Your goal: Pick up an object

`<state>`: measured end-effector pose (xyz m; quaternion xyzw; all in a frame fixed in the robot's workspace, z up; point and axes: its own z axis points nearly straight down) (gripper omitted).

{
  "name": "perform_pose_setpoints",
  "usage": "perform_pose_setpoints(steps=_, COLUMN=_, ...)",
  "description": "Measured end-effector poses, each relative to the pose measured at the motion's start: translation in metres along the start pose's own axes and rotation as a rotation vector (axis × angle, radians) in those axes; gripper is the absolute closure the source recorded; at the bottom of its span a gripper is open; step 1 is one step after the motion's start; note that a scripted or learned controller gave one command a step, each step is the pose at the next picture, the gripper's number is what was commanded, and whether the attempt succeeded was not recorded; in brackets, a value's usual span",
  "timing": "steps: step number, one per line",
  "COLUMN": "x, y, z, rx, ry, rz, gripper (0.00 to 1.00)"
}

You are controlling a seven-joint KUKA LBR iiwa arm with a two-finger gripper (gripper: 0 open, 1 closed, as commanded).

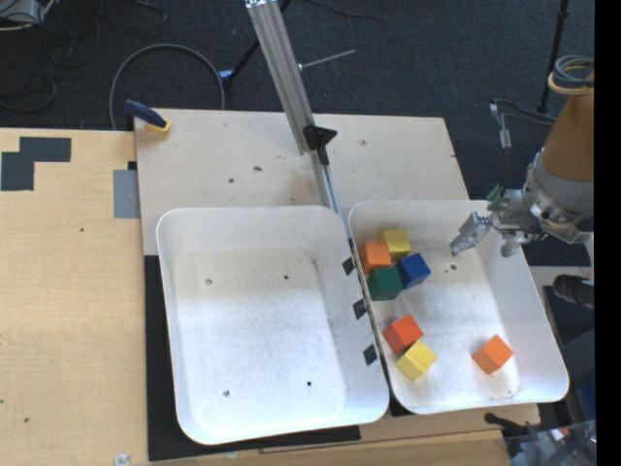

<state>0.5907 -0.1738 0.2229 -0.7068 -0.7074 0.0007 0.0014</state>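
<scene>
Dark carpet with loose cables behind; bench [291, 158] is pale wood with two shallow white bins side by side. Left bin [184, 250] has just specks on its floor. Right bin [529, 299] holds seven blocks.

Cluster against the right bin's left wall: orange cube [376, 254], yellow cube [396, 241], blue cube [413, 268], green cube [384, 282], all touching or just beside each other. All sit skewed to the bin walls, blue one turned roughly diamond-on. Cubes, so no real long axis on any of them.

Lower down: red-orange cube [402, 332] touching a second yellow cube [416, 360]. Lone orange cube [492, 353] sits well apart near the bin's lower right, corner pointing toward the camera.

Gripper [482, 231] hangs over the right bin's upper right area, above bare floor, near the blue cube but apart from it. Fingers [467, 236] look splayed apart, nothing between them, touching no block. Arm comes in from the right, orange band above the wrist.
</scene>
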Motion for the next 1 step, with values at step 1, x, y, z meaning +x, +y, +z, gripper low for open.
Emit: perform_pose_setpoints(steps=1, x=-0.0162, y=0.0428, z=0.1040, rx=0.004, ry=0.000, rz=-0.002, gripper=0.00)
